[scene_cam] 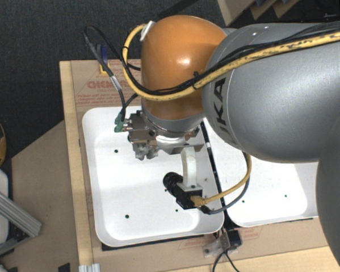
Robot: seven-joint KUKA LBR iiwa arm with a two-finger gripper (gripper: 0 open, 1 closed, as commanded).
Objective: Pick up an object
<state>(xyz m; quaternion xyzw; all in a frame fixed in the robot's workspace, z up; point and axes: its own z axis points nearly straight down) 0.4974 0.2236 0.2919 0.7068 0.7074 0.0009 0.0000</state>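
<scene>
Camera view: arm (pixel 258 82) hangs over left bin (pixel 112 181); tool's grip state cannot be told.

The orange band (pixel 174 58) is glossy, smooth and reflective. The grey arm housing (pixel 281 92) has a smooth satin finish. The left bin (pixel 113 192) and right bin (pixel 275 195) look like smooth, slightly shiny white plastic. The bench (pixel 78 166) surface resembles matt brown cardboard or wood. The yellow cable (pixel 230 192) appears rubbery.
</scene>
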